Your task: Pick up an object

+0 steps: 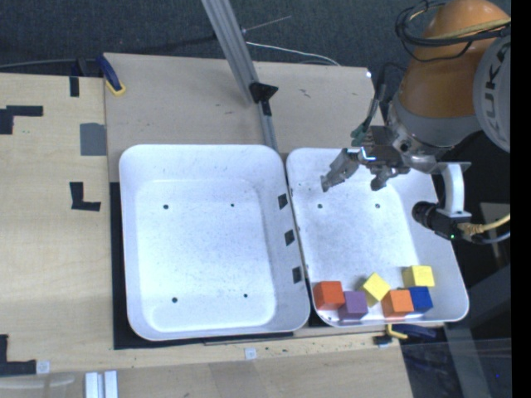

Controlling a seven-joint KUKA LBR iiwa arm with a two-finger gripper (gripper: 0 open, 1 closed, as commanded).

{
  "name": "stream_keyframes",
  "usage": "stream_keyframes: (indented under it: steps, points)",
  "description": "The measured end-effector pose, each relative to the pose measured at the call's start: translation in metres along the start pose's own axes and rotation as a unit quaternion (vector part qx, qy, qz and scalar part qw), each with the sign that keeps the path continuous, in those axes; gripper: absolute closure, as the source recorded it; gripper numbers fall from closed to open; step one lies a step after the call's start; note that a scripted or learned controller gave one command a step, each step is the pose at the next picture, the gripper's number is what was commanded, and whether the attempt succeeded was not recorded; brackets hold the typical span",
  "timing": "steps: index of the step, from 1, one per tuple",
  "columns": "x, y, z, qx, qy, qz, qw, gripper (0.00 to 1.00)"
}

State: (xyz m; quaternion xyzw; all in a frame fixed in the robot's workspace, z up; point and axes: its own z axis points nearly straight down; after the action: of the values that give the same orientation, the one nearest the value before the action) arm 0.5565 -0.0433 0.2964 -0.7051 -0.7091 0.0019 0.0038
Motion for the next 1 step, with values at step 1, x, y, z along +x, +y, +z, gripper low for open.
stream_keyframes:
  steps: [1]
  points:
    - [0.0279,0.0048,0.1094,0.001,-0.001,0.002,1.0,0.0]
